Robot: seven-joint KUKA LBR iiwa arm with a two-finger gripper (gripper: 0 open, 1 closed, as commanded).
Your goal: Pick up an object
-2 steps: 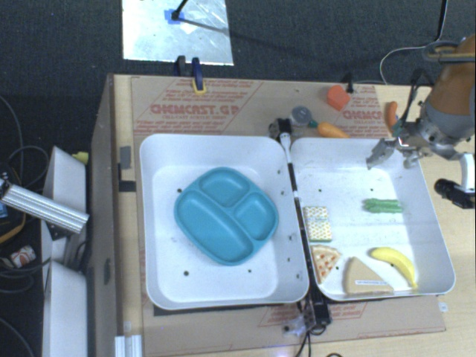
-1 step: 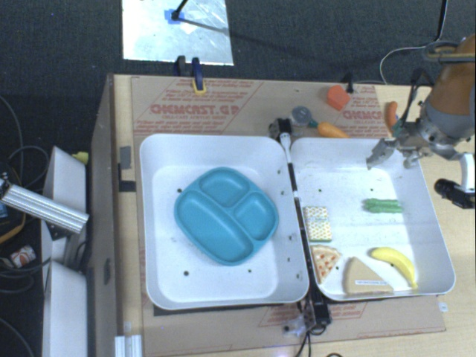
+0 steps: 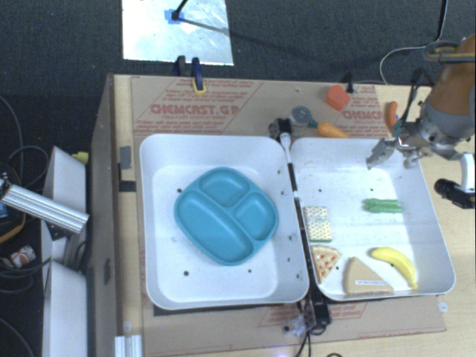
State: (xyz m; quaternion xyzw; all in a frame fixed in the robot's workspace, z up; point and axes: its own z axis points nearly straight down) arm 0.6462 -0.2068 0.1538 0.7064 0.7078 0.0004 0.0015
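Note:
My gripper (image 3: 393, 156) hovers over the far right corner of the right bin (image 3: 439, 222), open, with nothing between its fingers. Below it in that bin lie a green bean pod (image 3: 382, 206), a yellow banana (image 3: 394, 262), a tan wedge (image 3: 364, 277), a pizza slice (image 3: 324, 260) and a checkered cracker (image 3: 317, 224). The green pod is the nearest to the gripper, a little toward the front. A blue divided plate (image 3: 225, 214) lies in the left bin (image 3: 167, 162).
Behind the bins on the cardboard sit an orange block (image 3: 338, 97), a carrot (image 3: 331, 131) and a small orange piece (image 3: 391, 113). A ridge (image 3: 294, 192) divides the two bins. A metal sheet (image 3: 177, 21) lies further back.

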